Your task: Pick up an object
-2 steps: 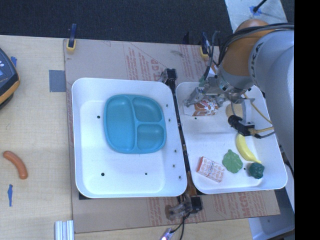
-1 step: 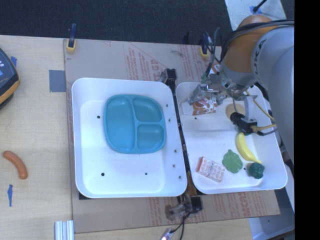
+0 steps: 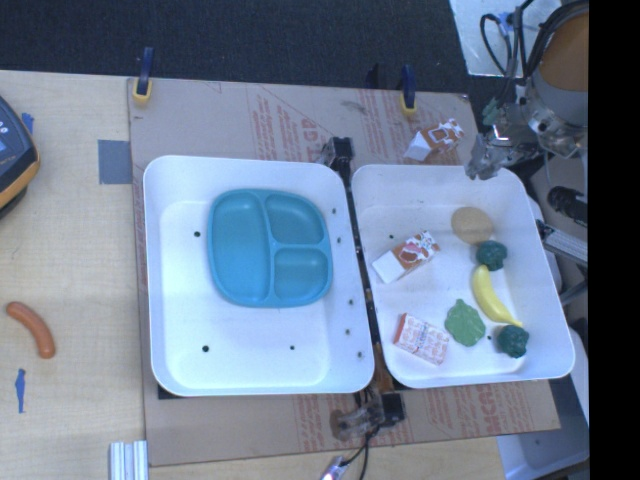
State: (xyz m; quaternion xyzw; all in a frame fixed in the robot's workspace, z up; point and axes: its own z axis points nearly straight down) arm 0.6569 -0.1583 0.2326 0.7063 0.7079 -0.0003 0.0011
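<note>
Beside the banana point(image 3: 490, 295): potato point(image 3: 472, 223), two broccoli pieces point(image 3: 491, 255); fingers point(image 3: 482, 163) above, state indiscernible.

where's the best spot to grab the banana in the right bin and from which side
Probably across the middle of the banana, coming straight down. It lies flat and runs roughly top to bottom in the view, so the fingers should close across its narrow width. The middle keeps clear of the broccoli pieces near each end; the green leaf sits close on its left.
</note>
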